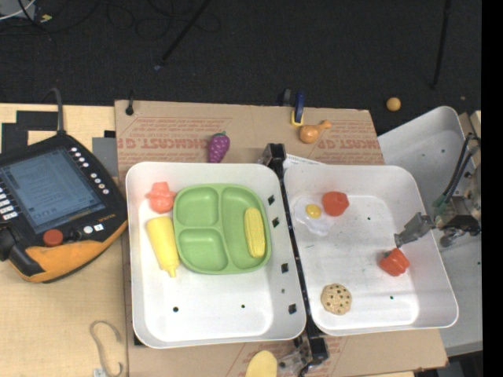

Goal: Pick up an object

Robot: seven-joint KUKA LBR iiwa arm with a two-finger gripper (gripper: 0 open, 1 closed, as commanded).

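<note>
My gripper (pixel 429 236) hangs over the right edge of the right bin (pixel 369 320), open, with nothing between its fingers. One grey finger (pixel 410 230) points down-left toward a red block (pixel 394 262) that lies on the bin floor just below and left of it, apart from it. Further left in this bin lie a red tomato-like piece (pixel 335 203), a fried egg toy (pixel 313 211) and a cookie (pixel 336 298).
The left bin (pixel 204 312) holds a green divided plate (pixel 212 230) with a corn cob (pixel 254 232), a yellow bottle (pixel 163 243) and an orange-pink toy (pixel 159 197). Purple grapes (pixel 218 147) and an orange gourd (pixel 312 131) lie on the cardboard behind. A teach pendant (pixel 55 203) sits at left.
</note>
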